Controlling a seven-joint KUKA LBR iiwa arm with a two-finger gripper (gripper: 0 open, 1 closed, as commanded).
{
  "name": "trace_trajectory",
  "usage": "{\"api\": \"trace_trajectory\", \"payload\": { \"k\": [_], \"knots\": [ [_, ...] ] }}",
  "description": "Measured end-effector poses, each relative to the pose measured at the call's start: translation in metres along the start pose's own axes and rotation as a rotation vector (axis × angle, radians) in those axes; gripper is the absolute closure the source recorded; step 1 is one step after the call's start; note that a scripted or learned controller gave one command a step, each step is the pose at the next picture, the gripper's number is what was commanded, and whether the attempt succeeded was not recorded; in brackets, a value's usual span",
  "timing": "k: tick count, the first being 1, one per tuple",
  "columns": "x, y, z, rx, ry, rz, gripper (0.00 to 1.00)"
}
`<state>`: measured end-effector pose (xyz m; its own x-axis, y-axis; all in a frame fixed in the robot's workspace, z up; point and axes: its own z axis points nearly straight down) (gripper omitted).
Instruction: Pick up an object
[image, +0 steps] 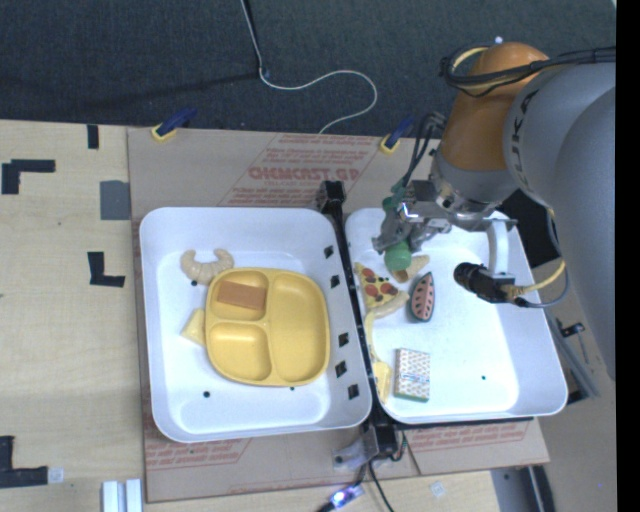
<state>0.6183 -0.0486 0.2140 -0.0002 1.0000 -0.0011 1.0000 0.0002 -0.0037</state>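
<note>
My hand (400, 235) is over the right bin (520, 385), near its far-left corner, just beside the divider between the two bins. Can't tell if it's apart or together; the wrist hardware blocks that.

Closest candidate: a small green piece (399, 256), directly below the hand, touching it or nearly so. I can't confirm it's between anything, so I'm not calling it held.

Others in the right bin, all toward the near edge from my hand:
- pizza slice (378, 286), just beside the divider, long axis running roughly far-to-near, point toward the near side.
- watermelon slice (422, 297), just right of the pizza, long axis also far-to-near, slightly tilted.
- small patterned box (412, 374), well apart from the hand, near the bin's near-left corner.

Left bin (165, 300) holds a yellow divided plate (290, 340) with a brown square in one compartment, plus a croissant (205, 264) at its far-left. All across the divider, further off.

Judgement: green piece is the target. Relation that matters is vertical: it sits under the hand, so a straight drop, no lateral shift. Risk: the pizza lies just beside it.
</note>
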Motion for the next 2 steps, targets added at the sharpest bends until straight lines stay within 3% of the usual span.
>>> {"api": "trace_trajectory", "payload": {
  "k": [1, 2],
  "knots": [
    [-0.005, 0.003, -0.019, -0.003, 0.001, -0.001, 1.0],
    [0.0, 0.008, 0.0, 0.0, 0.0, -0.001, 1.0]
  ]
}}
